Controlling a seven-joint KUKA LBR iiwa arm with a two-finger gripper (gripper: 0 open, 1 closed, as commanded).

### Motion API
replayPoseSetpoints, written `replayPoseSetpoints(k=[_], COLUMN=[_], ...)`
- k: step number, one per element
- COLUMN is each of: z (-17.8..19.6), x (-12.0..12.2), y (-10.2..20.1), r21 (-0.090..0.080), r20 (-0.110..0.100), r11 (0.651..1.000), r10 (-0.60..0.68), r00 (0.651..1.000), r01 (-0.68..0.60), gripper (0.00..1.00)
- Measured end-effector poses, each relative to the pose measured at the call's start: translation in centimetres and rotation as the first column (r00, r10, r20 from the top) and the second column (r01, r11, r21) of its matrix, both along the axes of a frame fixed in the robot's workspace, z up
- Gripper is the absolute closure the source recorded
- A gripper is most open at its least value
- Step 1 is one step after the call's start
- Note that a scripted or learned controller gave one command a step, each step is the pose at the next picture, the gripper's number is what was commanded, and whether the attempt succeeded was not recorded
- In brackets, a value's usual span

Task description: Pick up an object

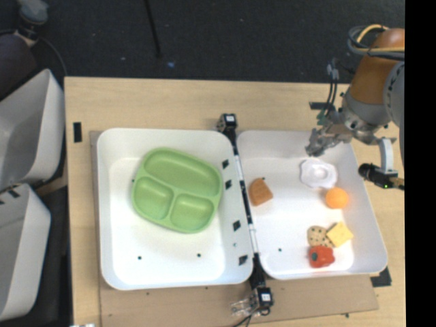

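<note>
Wooden desk (pixel 170 104), two white bins | step: approach — end effector (pixel 319 144) hovers just above the white lid (pixel 318 174) in the right bin (pixel 286 251), grip state cannot be told | next: descend onto the lid — orange ball (pixel 336 198) just beside it.

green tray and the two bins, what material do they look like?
Green tray: likely moulded plastic, matte with a soft sheen; three pressed compartments and rounded corners. Left bin and right bin: probably smooth white plastic, thin rolled rims, slight glare. Can't confirm from this view.
</note>
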State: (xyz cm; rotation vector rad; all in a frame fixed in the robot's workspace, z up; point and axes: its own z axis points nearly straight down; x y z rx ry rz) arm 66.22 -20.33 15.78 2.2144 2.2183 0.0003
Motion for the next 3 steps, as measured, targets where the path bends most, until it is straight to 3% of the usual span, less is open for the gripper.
replayPoseSetpoints(k=[1, 2, 3], z=[4.4, 4.7, 4.9], x=[0.3, 0.3, -1.4], y=[-0.1, -0.2, 4.2], r21=[0.003, 0.003, 0.004], r20=[0.0, -0.003, -0.005], r11=[1.0, 1.0, 1.0], r10=[0.0, 0.001, 0.003], r00=[1.0, 1.0, 1.0], r01=[0.0, -0.001, -0.003], gripper=[1.0, 1.0, 1.0])
